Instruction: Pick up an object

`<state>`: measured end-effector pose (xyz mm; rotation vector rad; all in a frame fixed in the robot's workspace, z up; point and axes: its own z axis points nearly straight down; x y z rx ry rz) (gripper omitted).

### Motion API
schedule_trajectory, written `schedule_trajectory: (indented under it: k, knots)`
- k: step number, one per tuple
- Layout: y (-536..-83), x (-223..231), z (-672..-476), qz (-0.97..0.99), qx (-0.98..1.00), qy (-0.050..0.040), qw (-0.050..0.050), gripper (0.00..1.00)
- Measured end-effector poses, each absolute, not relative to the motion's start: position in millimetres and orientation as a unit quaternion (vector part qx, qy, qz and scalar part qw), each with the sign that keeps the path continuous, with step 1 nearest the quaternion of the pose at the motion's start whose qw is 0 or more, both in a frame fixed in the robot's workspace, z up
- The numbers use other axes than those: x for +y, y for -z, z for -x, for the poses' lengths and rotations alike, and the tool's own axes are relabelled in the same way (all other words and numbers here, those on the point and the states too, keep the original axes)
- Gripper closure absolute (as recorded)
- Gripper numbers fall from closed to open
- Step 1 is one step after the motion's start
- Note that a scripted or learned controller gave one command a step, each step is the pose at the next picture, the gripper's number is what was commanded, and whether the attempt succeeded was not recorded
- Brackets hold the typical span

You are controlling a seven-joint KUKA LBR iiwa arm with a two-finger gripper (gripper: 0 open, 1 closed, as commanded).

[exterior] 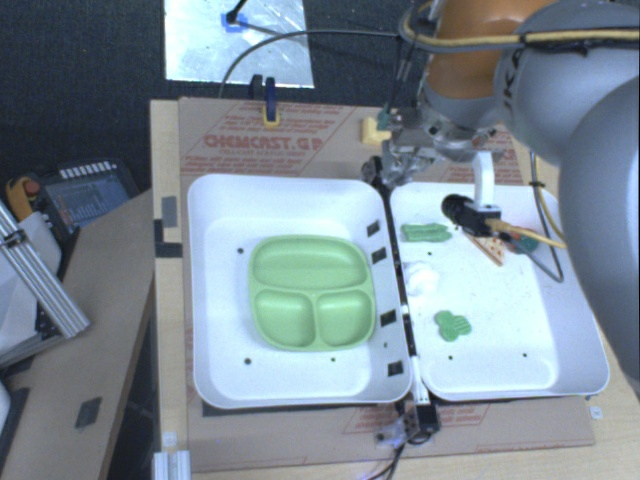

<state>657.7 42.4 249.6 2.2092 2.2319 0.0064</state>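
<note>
My gripper (398,172) hangs over the far edge of the bins, just above the top of the divider between them. Nothing shows between its tips. In the right bin (560,353) lie a long green piece (425,232) near the far left, a small white lump (420,281) close to the divider, and a knobbly green piece (452,325) nearer the front. A small brown-orange wedge (493,248) lies right of the long green piece. All of these rest on the bin floor, below and to the right of the gripper.
The left bin (215,268) holds a pale green divided plate (310,293) in its middle. The arm's grey body covers the right bin's far right corner. A raised divider (395,288) runs between the bins.
</note>
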Motion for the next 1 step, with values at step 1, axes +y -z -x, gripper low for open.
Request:
schedule_trajectory:
  k: [1]
  knots:
    - [-235.0,103.4,-659.3,-0.704,0.710,-0.0014,0.000,1.00]
